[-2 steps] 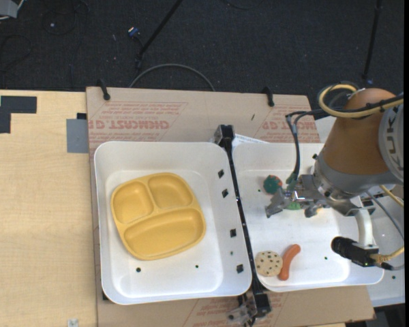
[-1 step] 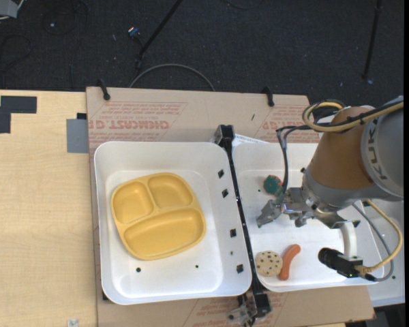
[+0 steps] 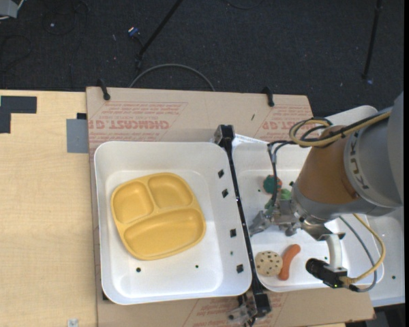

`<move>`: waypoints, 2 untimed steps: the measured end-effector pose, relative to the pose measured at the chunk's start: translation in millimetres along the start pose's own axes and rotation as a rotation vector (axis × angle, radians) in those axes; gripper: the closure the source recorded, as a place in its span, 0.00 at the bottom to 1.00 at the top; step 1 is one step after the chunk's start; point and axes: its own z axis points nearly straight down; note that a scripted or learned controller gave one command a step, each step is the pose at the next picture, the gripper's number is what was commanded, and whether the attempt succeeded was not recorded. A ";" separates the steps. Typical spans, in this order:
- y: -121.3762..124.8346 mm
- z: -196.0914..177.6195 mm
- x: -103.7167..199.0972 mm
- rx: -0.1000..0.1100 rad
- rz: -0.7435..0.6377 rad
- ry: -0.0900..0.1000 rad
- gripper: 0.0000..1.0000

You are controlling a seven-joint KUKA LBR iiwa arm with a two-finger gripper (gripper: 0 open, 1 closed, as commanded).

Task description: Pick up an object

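smooth glossy yellow plastic divided plate [image 3: 157, 214], two shiny white plastic bins [image 3: 123, 278], matt brown printed cardboard sheet [image 3: 198, 114] under them, pale wood-grain desk [image 3: 34, 216], rough dark carpet floor [image 3: 259, 39], satiny orange band [image 3: 330, 176] on the arm, dull metal claw [image 3: 273, 218]

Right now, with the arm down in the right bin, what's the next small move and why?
Probably a short straight lift to check the grasp. The hand sits low in the right bin, beside a small green object, and the view does not show anything held. The orange sausage-shaped piece and the round cookie-like piece lie nearer the front, apart from the hand. The yellow tray is in the left bin.
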 end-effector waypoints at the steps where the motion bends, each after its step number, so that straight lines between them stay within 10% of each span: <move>1: -0.2 -7.0 -0.6 0.006 0.004 0.002 1.00; 2: -6.3 -54.5 -10.1 -0.004 0.002 -0.001 1.00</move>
